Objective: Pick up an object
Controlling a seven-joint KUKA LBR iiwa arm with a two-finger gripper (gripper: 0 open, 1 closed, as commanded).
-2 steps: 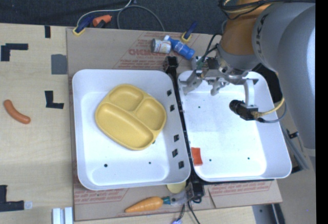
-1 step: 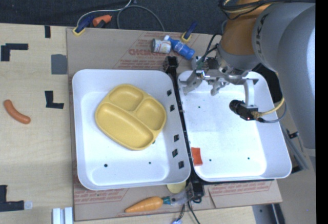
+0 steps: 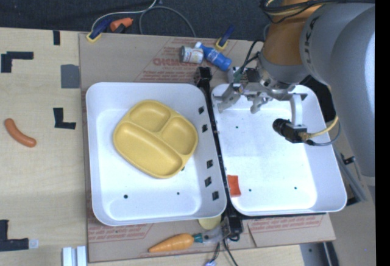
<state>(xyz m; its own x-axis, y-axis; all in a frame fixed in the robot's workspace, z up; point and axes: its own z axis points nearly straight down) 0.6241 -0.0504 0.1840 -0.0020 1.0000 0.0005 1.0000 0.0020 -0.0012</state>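
The spread, empty pincer (image 3: 239, 99) hovers at the right white bin's (image 3: 323, 198) far edge, the yellow divided plastic plate (image 3: 155, 137) lying leftward.

The grey arm (image 3: 341, 76) is cut off at the right edge; the small orange flat piece (image 3: 233, 185) cannot be identified.

Yellow divided plate (image 3: 156, 137) flat in left bin; small orange piece (image 3: 233, 185), possibly block, right bin.
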